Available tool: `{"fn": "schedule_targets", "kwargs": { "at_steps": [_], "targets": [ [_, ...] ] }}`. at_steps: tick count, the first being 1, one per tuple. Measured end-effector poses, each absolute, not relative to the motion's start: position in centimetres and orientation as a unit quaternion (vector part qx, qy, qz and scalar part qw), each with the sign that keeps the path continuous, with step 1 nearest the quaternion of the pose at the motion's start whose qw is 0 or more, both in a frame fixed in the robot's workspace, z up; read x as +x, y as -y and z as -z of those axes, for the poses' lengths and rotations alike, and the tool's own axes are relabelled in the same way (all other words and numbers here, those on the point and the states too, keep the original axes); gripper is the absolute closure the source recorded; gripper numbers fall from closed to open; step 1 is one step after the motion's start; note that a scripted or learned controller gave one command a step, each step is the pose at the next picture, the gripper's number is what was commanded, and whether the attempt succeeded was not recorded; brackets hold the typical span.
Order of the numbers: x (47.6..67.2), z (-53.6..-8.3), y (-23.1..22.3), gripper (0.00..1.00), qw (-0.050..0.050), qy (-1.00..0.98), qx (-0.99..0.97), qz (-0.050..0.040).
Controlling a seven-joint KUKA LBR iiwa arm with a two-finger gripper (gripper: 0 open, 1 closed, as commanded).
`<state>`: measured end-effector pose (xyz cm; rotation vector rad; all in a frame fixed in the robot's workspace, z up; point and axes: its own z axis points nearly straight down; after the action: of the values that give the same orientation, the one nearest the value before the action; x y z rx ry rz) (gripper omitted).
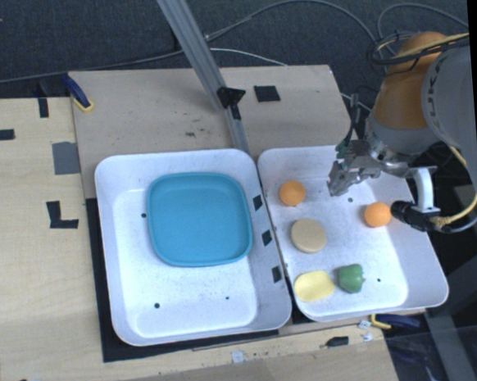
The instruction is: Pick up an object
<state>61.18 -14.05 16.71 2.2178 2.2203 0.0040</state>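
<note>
End effector (339, 184) hangs over the upper part of the right bin (411, 295), nothing between its fingers; whether they are spread or pressed together I cannot tell. Candidates all lie loose on the bin floor: orange ball (291, 193) just left of the fingertips, second orange ball (377, 214) to the lower right, tan disc (309, 235), yellow piece (313, 286), green piece (351, 278). Left bin (133, 317) carries a blue plate (199, 217). Judgement: pick not yet made; descent, closing and lift all remain.
</note>
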Motion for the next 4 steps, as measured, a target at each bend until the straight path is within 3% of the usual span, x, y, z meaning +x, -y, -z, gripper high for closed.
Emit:
{"fn": "schedule_targets", "kwargs": {
  "at_steps": [2,4],
  "targets": [
    [61.3,-27.5,13.9,1.00,0.001,-0.707,0.707,-0.0011],
    [61.4,-26.6,4.2,1.00,-0.001,-0.709,0.706,0.0002]
  ]
}}
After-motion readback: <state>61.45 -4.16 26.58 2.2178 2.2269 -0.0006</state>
